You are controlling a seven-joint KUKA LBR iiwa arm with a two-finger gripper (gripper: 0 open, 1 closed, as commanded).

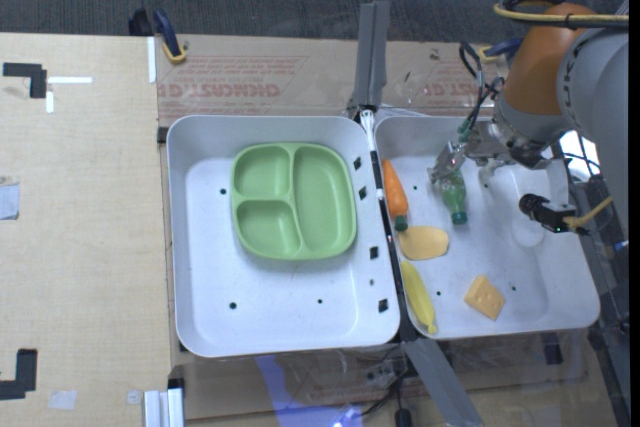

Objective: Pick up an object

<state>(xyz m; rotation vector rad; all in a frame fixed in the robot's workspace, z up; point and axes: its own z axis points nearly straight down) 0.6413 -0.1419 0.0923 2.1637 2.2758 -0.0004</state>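
Note:
My gripper [449, 169] hangs over the back of the right bin [560, 315], reaching in from the right. Directly under its tip lies a small green bottle [457, 203], touching or nearly touching it; whether the bottle is gripped is unclear. An orange carrot [396, 190] rests against the bin's left wall. A pale yellow rounded piece [425, 242] sits in front of the carrot. A yellow banana-like piece [420, 296] lies along the front left. An orange cheese wedge [484, 297] sits front centre.
The left bin [200, 295] holds a green divided plate [295, 202]. A grey divider post [372, 55] stands at the back between the bins. Cables and a black connector [540, 210] hang by the arm at the right bin's right side.

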